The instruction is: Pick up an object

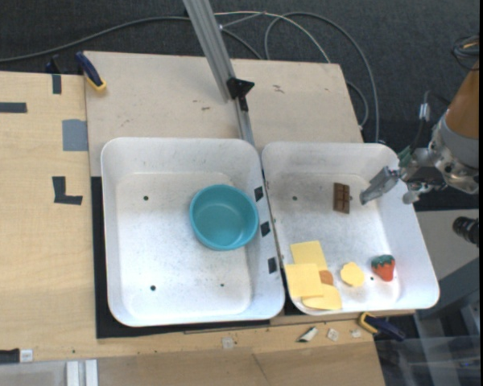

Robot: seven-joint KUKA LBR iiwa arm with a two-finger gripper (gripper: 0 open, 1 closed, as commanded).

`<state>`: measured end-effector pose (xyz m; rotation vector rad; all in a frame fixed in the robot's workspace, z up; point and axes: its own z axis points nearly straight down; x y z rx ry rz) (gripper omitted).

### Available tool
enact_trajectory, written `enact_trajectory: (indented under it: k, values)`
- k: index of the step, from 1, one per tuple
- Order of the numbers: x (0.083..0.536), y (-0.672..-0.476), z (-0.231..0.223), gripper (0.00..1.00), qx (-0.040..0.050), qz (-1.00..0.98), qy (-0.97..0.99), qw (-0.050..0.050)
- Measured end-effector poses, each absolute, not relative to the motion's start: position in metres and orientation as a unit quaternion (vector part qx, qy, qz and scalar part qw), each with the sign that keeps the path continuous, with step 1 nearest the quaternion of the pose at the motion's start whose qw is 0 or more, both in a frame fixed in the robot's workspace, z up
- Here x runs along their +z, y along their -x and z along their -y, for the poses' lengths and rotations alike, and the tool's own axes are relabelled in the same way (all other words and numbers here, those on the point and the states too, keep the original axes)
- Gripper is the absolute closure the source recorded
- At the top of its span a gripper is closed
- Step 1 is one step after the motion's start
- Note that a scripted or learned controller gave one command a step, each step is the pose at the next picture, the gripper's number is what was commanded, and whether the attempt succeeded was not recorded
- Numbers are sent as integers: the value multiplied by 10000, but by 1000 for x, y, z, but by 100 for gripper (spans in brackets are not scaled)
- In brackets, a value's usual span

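My gripper [391,190] hovers over the right edge of the right bin [402,215], open, with nothing between its fingers. One grey finger [377,186] points down-left toward a small brown block [341,198], which lies a short way to its left on the bin floor. Near the front of that bin lie yellow flat pieces [308,253] [303,279], a round yellow piece [352,275], a small orange-brown bit [327,277] and a red strawberry toy [383,267]. A teal bowl [223,216] sits upright in the left bin [137,215].
A slanted metal pole [213,39] rises behind the bins, with a black clamp [240,88] on it. Cables [322,30] loop at the back right. Blue-and-yellow clamps sit at the bench's back left [90,71] and front right [378,325].
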<state>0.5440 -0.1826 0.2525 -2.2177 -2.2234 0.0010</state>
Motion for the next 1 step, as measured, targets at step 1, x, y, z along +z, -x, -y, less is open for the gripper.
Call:
enact_trajectory:
  k: [1]
  values:
    - [253,-544,183,0,3,7080,7062,6]
